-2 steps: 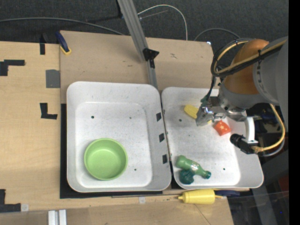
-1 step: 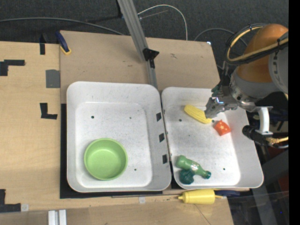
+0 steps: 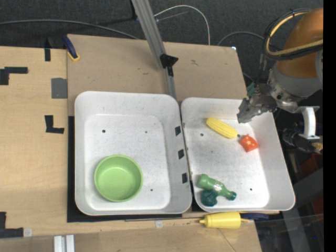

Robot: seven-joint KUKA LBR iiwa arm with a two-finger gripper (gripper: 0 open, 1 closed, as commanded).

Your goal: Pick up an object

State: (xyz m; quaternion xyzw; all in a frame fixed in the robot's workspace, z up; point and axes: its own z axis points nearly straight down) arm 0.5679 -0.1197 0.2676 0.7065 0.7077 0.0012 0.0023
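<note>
The right bin (image 3: 262, 193) holds a yellow corn cob (image 3: 221, 128) near its back, a small red-orange piece (image 3: 249, 143) just right of the cob, and a green toy bottle (image 3: 215, 188) lying near the front edge. My gripper (image 3: 247, 114) hangs over the back right of this bin, just right of the corn cob and above the red piece. Nothing shows between its tips. A green bowl (image 3: 118, 178) sits in the front left of the left bin (image 3: 131, 109).
A yellow bottle-like object (image 3: 222, 220) lies on the bench in front of the right bin. A grey metal pole (image 3: 152, 30) slants down to the gap between the bins. Cables run across the dark floor behind the bench.
</note>
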